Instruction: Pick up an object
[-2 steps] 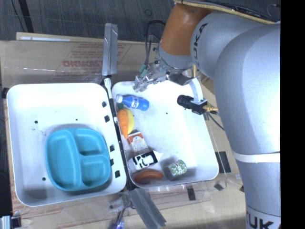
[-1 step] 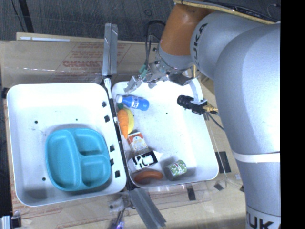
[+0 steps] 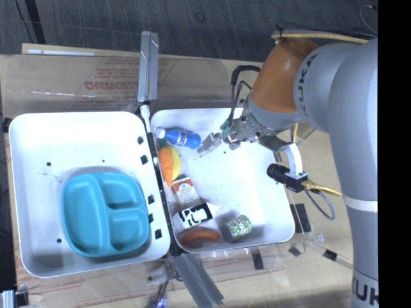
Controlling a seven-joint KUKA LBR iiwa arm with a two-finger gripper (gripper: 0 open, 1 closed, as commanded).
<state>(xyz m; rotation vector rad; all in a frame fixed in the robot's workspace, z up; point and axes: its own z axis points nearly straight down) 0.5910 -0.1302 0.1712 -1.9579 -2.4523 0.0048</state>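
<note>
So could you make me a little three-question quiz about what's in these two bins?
1. True or false: the blue tray lies in the left bin.
2. Which thing is nearest the hand? A) blue bottle B) green ball C) brown disc
3. Fill in: the orange carrot lies against the right bin's ____ wall.

Key: 1 true; 2 A; 3 left.

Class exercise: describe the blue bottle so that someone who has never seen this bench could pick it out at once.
Start at the right-hand white bin, the one that the grey arm reaches over. Look along its far left corner, beside the divider between the bins: the blue bottle lies there on its side, just above an orange carrot-like toy. It is the only blue item in that bin, with a white cap end.
</note>
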